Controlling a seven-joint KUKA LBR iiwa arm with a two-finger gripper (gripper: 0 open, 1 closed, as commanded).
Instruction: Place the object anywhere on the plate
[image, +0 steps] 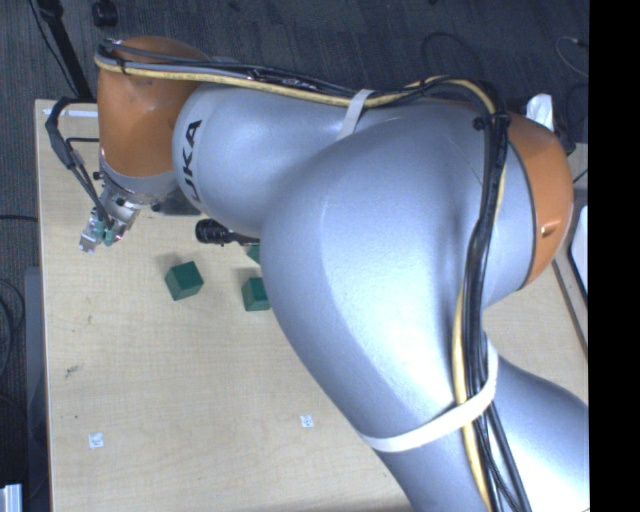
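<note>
Two green blocks lie on the light wooden bench surface (150, 400), toward its far side. One green cube (184, 280) sits in the open, left of the arm; a second green block (256, 294) lies just to its right, partly tucked under the arm's big grey body (400, 260). A sliver of green also shows a little farther back, at the arm's edge, too covered to name. Which of these is the task's object cannot be told for certain, though the open cube is the likeliest. No plate is visible where the arm leaves the surface uncovered.

The gripper (103, 232) hangs near the bench's far left corner, below the orange band (140, 100), well apart from the cube and up-left of it. A small greenish patch shows at its tip, but it is too small and blurred to say whether that is a held piece or part of the tool, and whether the tool is wide, narrow or closed I cannot tell.

By my reading, the task is at its pick stage: the blocks rest on the bench, none on a plate. The next move likely calls for bringing the gripper over the open cube, lining up with its sides, and descending squarely. The neighbouring block is near, so a sloppy approach could nudge it.
</note>
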